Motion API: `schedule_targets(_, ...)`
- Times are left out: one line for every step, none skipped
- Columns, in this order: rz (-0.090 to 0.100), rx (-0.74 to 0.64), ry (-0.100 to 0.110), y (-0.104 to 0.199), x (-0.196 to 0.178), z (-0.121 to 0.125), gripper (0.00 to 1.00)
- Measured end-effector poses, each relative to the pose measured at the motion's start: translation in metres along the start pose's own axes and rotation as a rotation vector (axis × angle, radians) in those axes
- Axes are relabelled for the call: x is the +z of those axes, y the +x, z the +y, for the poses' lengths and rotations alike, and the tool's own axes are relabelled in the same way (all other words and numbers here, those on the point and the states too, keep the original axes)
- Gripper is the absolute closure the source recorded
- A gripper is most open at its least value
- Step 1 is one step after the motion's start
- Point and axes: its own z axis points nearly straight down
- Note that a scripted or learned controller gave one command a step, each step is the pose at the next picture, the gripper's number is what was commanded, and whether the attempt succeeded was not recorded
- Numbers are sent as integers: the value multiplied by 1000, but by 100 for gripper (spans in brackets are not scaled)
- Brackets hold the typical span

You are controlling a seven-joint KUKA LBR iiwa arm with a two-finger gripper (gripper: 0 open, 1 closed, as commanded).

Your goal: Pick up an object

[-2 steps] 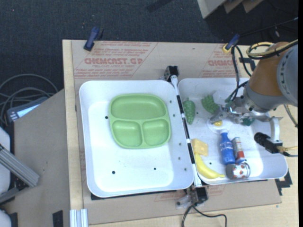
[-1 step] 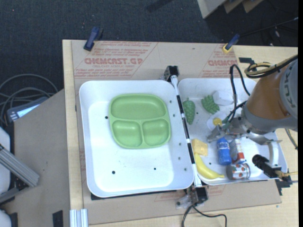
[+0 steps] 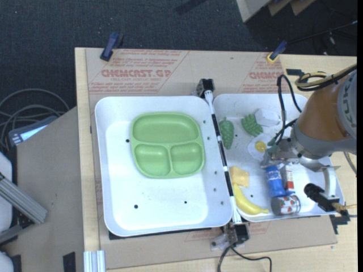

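White bins sit side by side on the bench, the arm's gripper [image 3: 276, 154] low over the right one.

Largest is the left bin [image 3: 113, 169], carrying a green three-compartment plate [image 3: 168, 144] toward its far edge. The right bin [image 3: 227, 103] holds the small clutter: a blue-labelled bottle [image 3: 275, 181] near its middle with a can [image 3: 286, 204] at its near end, a banana [image 3: 248, 204] at the near left corner, a yellow wedge [image 3: 240, 177] along the left wall, two green leafy pieces [image 3: 227, 132] toward the far edge. The gripper stands at the bottle's far end; whether it is released or clenched, I cannot tell. This looks like the reach-and-descend step, the bottle the likely target. Next it needs a firm closure on the bottle, then a straight lift.
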Motion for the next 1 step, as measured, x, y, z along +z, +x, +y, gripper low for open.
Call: schedule_targets(1,-2,2,23,-88,-27,100)
